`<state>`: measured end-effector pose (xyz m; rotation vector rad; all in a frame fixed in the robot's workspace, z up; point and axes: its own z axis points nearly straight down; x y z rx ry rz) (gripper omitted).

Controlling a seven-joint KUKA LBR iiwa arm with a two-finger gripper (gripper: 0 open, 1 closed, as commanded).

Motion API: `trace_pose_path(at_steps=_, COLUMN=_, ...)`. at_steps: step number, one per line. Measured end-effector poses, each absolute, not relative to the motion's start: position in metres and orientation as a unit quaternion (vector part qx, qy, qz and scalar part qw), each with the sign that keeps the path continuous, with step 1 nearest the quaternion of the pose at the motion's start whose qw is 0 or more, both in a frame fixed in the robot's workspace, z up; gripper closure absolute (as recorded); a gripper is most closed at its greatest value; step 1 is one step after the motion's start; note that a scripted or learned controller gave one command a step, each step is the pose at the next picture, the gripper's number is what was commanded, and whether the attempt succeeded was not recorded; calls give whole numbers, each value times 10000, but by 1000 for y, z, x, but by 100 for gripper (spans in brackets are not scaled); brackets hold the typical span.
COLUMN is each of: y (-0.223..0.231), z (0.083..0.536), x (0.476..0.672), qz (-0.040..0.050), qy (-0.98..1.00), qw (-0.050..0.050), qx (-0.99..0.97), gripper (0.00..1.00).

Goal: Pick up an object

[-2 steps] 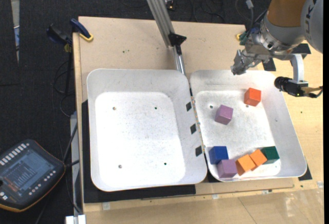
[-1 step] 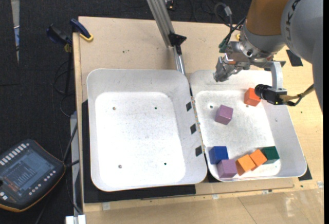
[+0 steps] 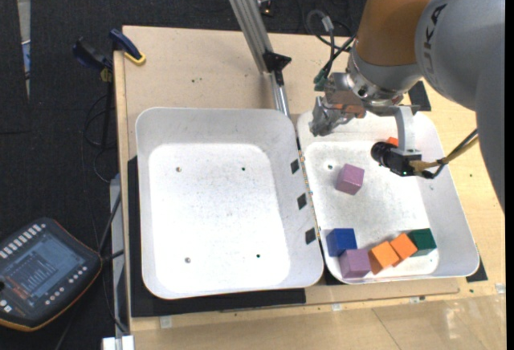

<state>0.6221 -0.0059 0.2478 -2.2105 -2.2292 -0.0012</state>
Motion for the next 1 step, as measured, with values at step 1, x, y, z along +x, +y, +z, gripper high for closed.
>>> trace_pose_path(at_steps=1, y=44, z=254, x=611, qz=-5, qy=-7101, qw=9, qx=-7041, gripper=100)
